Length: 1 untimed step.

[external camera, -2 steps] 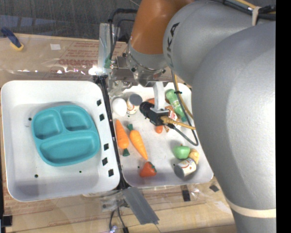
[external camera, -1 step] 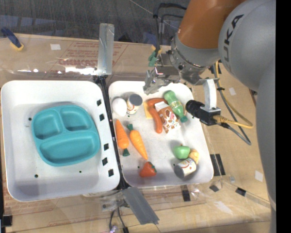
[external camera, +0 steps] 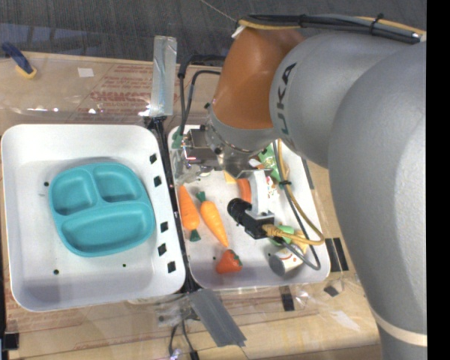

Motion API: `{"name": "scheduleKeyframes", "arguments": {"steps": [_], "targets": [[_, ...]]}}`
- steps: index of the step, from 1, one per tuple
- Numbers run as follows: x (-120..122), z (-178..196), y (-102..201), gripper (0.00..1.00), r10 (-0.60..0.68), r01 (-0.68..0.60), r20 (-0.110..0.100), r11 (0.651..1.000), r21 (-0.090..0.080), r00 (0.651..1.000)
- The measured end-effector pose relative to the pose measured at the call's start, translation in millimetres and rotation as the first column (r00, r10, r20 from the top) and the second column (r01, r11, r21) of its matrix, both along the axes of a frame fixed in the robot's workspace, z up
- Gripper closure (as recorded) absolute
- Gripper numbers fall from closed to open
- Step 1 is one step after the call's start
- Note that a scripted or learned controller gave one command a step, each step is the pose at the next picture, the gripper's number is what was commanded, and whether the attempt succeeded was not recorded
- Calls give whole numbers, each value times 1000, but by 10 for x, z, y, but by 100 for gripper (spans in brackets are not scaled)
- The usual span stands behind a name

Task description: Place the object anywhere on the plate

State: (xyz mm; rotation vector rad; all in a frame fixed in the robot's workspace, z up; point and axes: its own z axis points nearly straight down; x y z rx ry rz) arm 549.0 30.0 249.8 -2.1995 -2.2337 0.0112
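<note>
A teal plate [external camera: 101, 207] with three compartments lies in the left bin [external camera: 30, 276], with nothing on it. In the right bin [external camera: 247, 280], two orange carrots [external camera: 187, 208] [external camera: 214, 222] lie side by side near the left wall. A smaller orange piece [external camera: 244, 188] lies just right of them. A red strawberry-like object [external camera: 227, 262] sits near the front wall. My gripper [external camera: 204, 158] hangs low over the back of the right bin, just above the carrots' far ends. The wrist hides its fingertips, and I see nothing held.
A small silver cup-like object [external camera: 280, 263] rests at the right bin's front right. The grey arm covers the bin's back and right side. A black-marked divider wall [external camera: 165, 208] separates the two bins. A taped strip [external camera: 163, 73] stands behind them.
</note>
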Motion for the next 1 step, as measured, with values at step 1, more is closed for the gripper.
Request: {"name": "scheduleKeyframes", "arguments": {"steps": [1], "targets": [[44,15,567,100,-129,129,8,992,0,992]]}}
